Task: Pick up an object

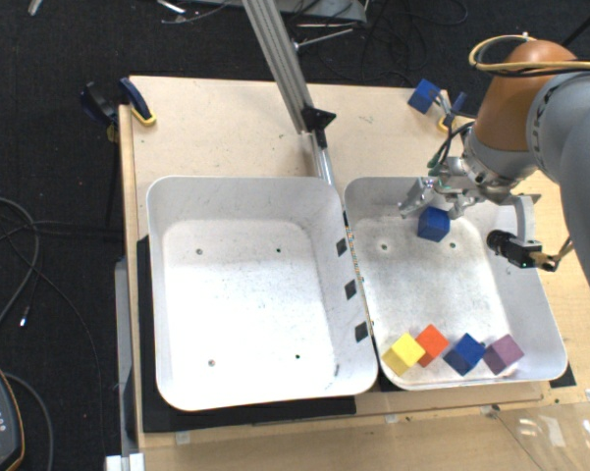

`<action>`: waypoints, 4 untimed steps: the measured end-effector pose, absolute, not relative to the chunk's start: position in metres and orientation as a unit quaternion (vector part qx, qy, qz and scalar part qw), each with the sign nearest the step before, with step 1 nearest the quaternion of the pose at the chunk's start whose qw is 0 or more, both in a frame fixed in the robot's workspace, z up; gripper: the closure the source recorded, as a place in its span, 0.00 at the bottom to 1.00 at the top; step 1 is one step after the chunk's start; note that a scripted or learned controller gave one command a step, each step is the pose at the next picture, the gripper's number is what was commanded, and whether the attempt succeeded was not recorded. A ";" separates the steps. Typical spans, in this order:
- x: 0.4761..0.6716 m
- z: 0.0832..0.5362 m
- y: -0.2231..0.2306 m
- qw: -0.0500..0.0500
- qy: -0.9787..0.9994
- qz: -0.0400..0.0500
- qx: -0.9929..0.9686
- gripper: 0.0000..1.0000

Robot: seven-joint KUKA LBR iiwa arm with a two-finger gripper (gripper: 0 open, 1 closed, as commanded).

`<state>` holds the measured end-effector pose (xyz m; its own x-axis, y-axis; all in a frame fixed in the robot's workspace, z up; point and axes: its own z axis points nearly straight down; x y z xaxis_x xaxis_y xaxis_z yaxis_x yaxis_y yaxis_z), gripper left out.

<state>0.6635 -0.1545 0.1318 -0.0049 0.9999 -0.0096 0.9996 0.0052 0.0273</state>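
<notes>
My gripper hangs over the far part of the right bin, reaching in from the right. It is shut on a blue cube, which sits between the fingertips just below the wrist. Along the right bin's near edge lie a yellow cube, an orange cube, a second blue cube and a purple cube, close together in a row.
The left bin stands beside the right one, with a divider edge between them. Another blue block rests on the wooden bench behind the right bin. A slanted metal pole crosses the back of the bench.
</notes>
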 end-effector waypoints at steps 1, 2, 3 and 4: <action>0.664 0.142 -0.154 0.014 0.709 0.007 0.705 1.00; 0.664 0.142 -0.154 0.014 0.709 0.007 0.705 0.00; 0.648 0.097 -0.129 0.004 0.708 0.000 0.706 0.00; 0.640 0.201 -0.098 0.003 0.709 0.003 0.705 0.00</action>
<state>0.6402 -0.0978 0.2011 -0.0056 1.0000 -0.0004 0.9999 0.0056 0.0089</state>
